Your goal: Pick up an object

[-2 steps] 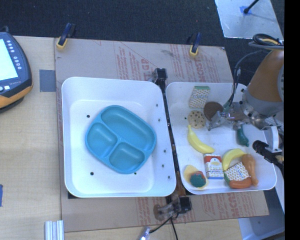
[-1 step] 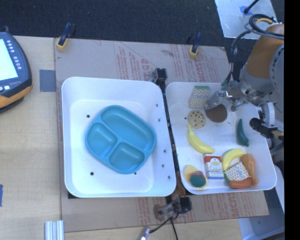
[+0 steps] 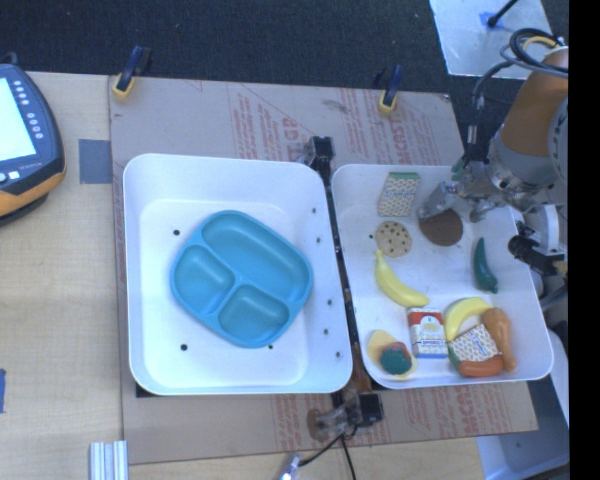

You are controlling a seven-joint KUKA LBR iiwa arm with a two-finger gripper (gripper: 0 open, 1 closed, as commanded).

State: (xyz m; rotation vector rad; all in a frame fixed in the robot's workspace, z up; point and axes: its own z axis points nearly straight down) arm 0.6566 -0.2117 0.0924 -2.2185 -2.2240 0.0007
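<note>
My gripper (image 3: 450, 200) hangs low over the far part of the right bin (image 3: 536, 368), reaching in from the right. Directly under and in front of it lies a brown round disc (image 3: 442, 229); the tip touches or nearly touches its top edge, and I cannot tell whether the disc is gripped. Around it lie a speckled cookie (image 3: 391, 238), a green-and-tan box (image 3: 399, 193), a green pepper (image 3: 483, 266) and a yellow banana (image 3: 398, 283).
Crowded at the right bin's near end are a small red carton (image 3: 426, 330), a second banana (image 3: 466, 313), a patterned packet (image 3: 474, 345), an orange piece (image 3: 498, 330) and a yellow-green fruit (image 3: 392, 356). A blue divided plate (image 3: 242, 278) lies in the left bin (image 3: 140, 268). A handheld control pad (image 3: 10, 143) sits far left.
</note>
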